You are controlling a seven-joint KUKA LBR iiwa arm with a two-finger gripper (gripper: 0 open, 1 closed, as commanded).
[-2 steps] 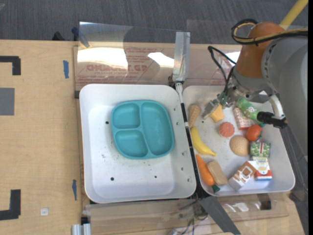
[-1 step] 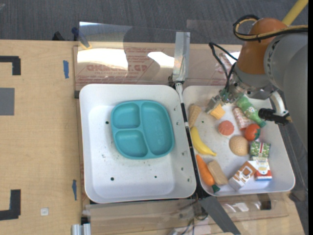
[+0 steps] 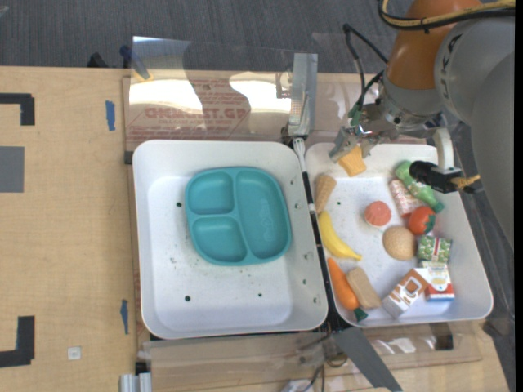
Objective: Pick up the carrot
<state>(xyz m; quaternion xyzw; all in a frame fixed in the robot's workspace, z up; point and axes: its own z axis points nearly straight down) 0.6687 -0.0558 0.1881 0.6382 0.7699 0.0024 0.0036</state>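
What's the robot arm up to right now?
Gripper at right bin's far edge. Carrot untouched, near left corner. Bread roll beside it.

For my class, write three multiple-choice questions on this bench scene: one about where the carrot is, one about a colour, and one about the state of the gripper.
1. Where does the carrot lie?
A. On the divided plate
B. In the right bin, near its lower left corner
C. On the cardboard outside the bins

2. What colour is the divided plate in the left bin?
A. Teal
B. Red
C. Yellow

3. Where is the gripper?
A. Closed on the carrot
B. Over the plate
C. Above the yellow wedge, far from the carrot

Answers: 1 B, it lies beside the banana in the right bin. 2 A, its surface is teal. 3 C, it hangs at the bin's top edge.
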